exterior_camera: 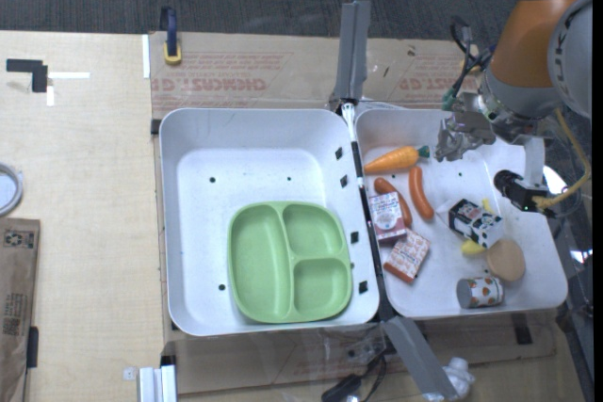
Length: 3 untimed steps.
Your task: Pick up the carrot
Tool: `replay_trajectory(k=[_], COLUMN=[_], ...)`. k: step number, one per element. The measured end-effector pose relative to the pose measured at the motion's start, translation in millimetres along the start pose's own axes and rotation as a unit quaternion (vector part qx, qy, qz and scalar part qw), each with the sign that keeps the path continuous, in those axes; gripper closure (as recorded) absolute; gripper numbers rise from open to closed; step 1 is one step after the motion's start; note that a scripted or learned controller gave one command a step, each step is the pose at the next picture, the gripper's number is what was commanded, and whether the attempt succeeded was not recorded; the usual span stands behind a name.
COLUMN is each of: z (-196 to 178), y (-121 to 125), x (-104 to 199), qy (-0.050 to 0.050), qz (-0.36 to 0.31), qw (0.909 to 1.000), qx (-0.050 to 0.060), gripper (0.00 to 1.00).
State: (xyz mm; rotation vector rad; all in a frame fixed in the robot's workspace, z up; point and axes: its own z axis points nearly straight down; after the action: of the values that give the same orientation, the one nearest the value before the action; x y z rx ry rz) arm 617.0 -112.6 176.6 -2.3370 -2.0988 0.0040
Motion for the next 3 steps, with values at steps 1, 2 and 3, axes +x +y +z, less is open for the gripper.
replay_trajectory(k=[1, 2, 3], z=[0.0, 75.3, 60.6], y=[0.0, 37.8, 41.2], x=[0.0, 21.8, 21.4], qy=[0.000, 0.001, 0.000], qz=[0.000, -0.032, -0.033], qw=[1.0000, 0.9994, 0.9993], qx=[0.000, -0.010, -0.015], gripper=[0.00, 0.00, 1.00])
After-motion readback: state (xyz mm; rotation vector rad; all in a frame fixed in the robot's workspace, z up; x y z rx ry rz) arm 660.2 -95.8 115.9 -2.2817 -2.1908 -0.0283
